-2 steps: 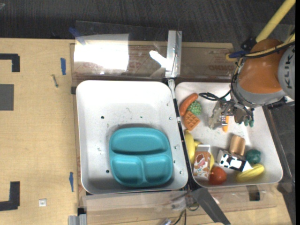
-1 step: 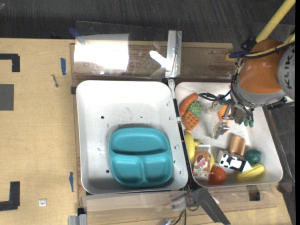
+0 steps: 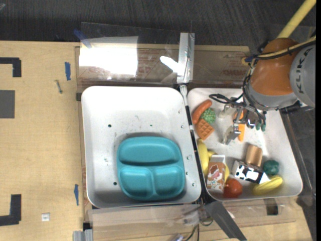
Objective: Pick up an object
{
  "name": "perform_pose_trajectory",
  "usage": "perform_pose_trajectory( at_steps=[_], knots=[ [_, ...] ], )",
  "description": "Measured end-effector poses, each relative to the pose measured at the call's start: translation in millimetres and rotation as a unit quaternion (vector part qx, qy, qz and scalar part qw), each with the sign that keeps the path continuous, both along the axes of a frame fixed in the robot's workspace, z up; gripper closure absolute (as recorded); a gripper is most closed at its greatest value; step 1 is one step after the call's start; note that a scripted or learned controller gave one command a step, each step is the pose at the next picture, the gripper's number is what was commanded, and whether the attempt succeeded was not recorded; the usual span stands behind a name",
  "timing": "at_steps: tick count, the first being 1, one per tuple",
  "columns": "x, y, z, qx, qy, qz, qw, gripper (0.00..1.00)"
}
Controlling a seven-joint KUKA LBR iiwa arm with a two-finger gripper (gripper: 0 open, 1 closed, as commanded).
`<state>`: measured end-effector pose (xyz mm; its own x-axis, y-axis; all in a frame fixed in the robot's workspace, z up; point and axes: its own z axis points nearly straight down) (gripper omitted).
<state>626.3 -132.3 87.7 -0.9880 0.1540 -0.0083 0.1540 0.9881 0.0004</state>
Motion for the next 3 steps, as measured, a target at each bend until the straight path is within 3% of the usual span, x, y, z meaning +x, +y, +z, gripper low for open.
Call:
perform_pose_trajectory(
  at_steps=[1,2,3],
  knots=[
    [-10,13,0,-0.0003,0.001,0.068,0.9977,0.0],
    [-50,-11,0,-0.0007,0.001,0.124,0.9923,0.0],
    [-66,3,1,-0.001,0.0,0.116,0.9933,0.0]
  ],
)
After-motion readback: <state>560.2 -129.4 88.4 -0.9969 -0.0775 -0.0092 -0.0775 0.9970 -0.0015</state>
